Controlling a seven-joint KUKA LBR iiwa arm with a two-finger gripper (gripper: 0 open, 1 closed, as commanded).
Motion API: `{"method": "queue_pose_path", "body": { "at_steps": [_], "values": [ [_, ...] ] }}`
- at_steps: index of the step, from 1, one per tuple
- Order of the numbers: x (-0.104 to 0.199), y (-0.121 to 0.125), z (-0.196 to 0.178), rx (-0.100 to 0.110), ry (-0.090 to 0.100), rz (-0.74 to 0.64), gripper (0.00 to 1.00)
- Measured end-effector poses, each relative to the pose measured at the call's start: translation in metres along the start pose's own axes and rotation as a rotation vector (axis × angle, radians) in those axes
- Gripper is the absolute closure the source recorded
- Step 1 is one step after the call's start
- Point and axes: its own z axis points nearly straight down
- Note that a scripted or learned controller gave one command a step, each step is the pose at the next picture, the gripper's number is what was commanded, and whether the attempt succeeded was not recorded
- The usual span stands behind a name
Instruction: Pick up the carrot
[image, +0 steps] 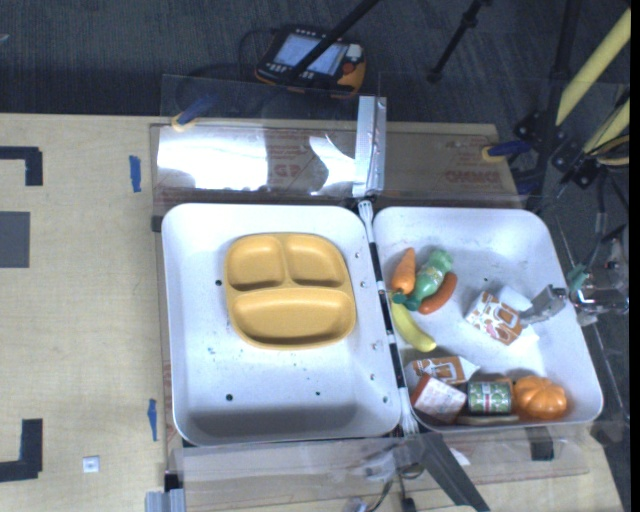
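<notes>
The carrot (403, 270) is a short orange tapered piece lying near the left wall of the right bin (520, 235), toward the far side. It touches a green toy vegetable (432, 273) and a red-orange piece (441, 293) on its right. A small part of my gripper (558, 298) shows as grey metal at the bin's right rim, well to the right of the carrot and apart from it. Nothing is seen held in it.
The right bin also holds a yellow banana (411, 328), a small white carton (497, 319), a red-and-white packet (436, 385), a can (489, 396) and an orange pumpkin (542, 398). The left bin (190, 330) holds a yellow divided tray (289, 288).
</notes>
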Motion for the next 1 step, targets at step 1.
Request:
{"method": "queue_pose_path", "body": {
  "at_steps": [1],
  "values": [
    [0.0255,-0.0173,0.1165,-0.007,-0.002,-0.015,0.0]
  ]
}}
